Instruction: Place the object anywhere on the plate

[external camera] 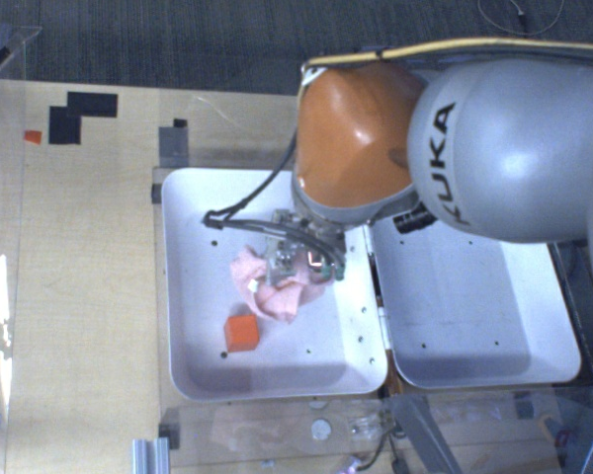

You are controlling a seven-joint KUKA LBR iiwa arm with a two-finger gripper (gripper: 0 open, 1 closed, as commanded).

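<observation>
The gripper [301,262] sits low over the left bin [193,265], right on top of a crumpled pink object [272,289], and whether it is apart, together or clamped on anything cannot be told, because the metal of the wrist and the pink mass run into each other there. The pink thing lies near the middle of that bin, touching or just under the tool. Just beside it, toward the near left corner, an orange block [242,333] rests on the bin floor, apart from the tool. Above, the orange band [351,136] and the grey arm [514,136] cover the bin's far right part and much of the right bin [494,334]. As for progress, I judge the task at its pick stage at best: no plate can be made out, and nothing looks lifted. Which item is meant stays unclear.
</observation>
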